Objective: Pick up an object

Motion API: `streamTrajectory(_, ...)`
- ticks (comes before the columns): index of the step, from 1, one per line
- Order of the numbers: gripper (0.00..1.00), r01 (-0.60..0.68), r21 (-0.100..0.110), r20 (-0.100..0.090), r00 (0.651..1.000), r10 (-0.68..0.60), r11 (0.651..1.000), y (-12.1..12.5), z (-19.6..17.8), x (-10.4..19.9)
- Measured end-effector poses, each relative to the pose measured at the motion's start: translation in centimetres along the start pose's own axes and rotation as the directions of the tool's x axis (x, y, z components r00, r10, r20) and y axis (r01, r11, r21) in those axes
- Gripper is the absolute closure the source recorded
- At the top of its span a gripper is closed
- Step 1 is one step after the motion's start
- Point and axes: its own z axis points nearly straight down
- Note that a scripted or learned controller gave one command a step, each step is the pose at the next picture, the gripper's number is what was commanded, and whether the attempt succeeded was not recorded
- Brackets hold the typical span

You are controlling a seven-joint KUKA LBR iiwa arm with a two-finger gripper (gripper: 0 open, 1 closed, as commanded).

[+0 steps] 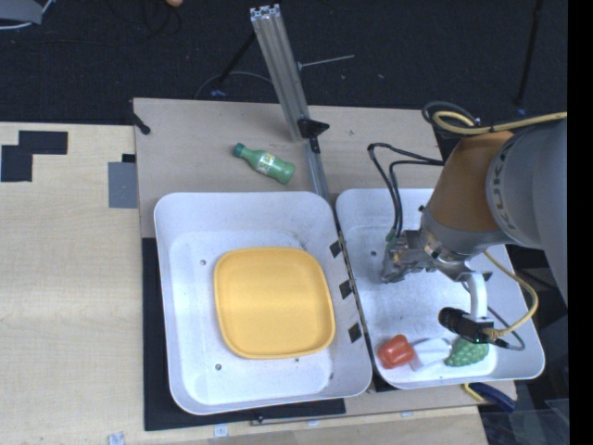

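The red object (397, 350) is the nearest candidate for pickup; it looks like a small toy pepper or tomato lying at the near edge of the right bin (371, 213), with a green bumpy object (468, 352) lying beside it, a little apart, in that bin's near right corner. The hand (400, 265) hangs over the middle of the right bin, farther from the camera than the red object, and nothing shows between its digits; whether it is open or closed I cannot tell from this slant. To do the step well, I judge the arm (473, 202) should carry the hand toward the red object, centre over it, and come straight down, keeping off the bin wall close by. The left bin (176, 248) holds a yellow plate (273, 301), and a green bottle (264, 162) lies on the surface (185, 128) beyond the left bin.
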Motion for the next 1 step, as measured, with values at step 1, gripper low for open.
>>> streamTrajectory(1, 1.00, 0.002, -0.002, 0.000, 1.000, -0.002, 1.000, 0.20, -4.17, 0.03)
